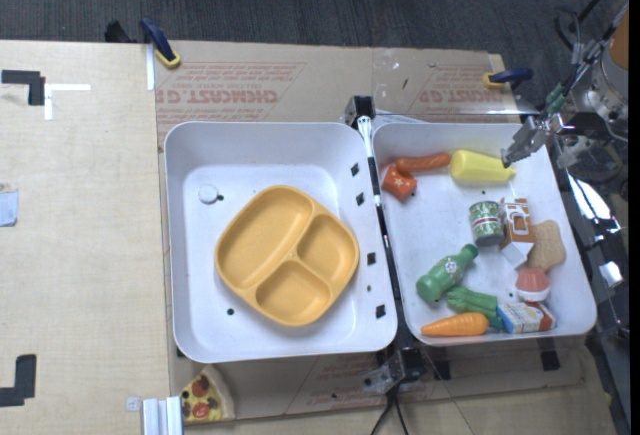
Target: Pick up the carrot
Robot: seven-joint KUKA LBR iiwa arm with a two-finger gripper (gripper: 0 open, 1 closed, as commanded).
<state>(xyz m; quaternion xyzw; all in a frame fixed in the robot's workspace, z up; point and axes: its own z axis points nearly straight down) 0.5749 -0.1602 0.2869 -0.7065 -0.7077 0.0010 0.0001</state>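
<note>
The carrot (455, 325) is orange and lies flat along the front wall of the right bin (574, 233), its tip pointing left. My gripper (520, 147) hovers over the back right corner of that bin, just right of a yellow block (478, 168). It is far from the carrot, nearly a full bin length behind it, and nothing shows in its grasp.
Around the carrot lie a green bottle (447, 273), a green piece (472, 301) and a small carton (524, 317). A can (486, 221), a bread slice (546, 245), a red-orange sausage (424, 163) and a red piece (399, 183) sit further back. The left bin (190, 223) holds a yellow divided plate (287, 255).
</note>
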